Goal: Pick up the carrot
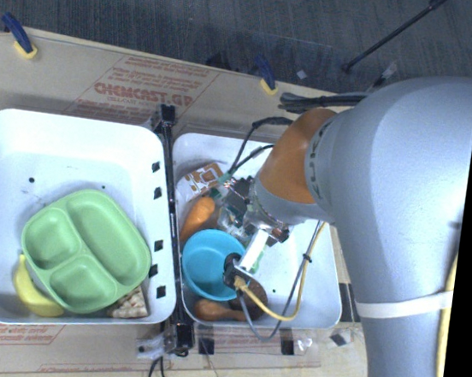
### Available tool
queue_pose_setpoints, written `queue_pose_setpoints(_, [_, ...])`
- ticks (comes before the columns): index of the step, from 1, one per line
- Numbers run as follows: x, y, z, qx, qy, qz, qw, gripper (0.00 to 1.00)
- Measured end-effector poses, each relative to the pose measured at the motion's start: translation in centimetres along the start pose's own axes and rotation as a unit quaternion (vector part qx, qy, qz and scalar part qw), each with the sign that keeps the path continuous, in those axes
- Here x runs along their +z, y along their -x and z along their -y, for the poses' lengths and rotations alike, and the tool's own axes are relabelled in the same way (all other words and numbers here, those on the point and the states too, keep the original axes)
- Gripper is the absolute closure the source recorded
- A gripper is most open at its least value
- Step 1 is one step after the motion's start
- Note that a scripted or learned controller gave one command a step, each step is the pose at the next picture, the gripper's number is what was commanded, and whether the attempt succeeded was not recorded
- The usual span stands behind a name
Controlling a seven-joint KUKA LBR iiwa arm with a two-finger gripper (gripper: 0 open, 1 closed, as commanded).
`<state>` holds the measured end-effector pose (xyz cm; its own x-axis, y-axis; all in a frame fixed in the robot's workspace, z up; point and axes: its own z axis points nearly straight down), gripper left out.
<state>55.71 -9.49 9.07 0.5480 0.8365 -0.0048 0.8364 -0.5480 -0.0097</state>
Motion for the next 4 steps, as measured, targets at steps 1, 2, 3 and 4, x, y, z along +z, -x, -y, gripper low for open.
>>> queue_pose_setpoints(1, [-10.3, -0.4, 0.4, 0.104, 0.002, 0.000, 0.9946, 1.00])
queue_pose_setpoints(2, [-0.7, 3.0, 1.9, -0.077, -0.002, 0.000, 0.9970, 1.00])
queue_pose_setpoints(3, [-0.8, 2.9, 1.8, -0.077, 0.000, 0.000, 0.9970, 0.00])
queue_pose_setpoints(4, [-0.3, -1.7, -3.1, -0.072, 0.002, -0.001, 0.9974, 0.00])
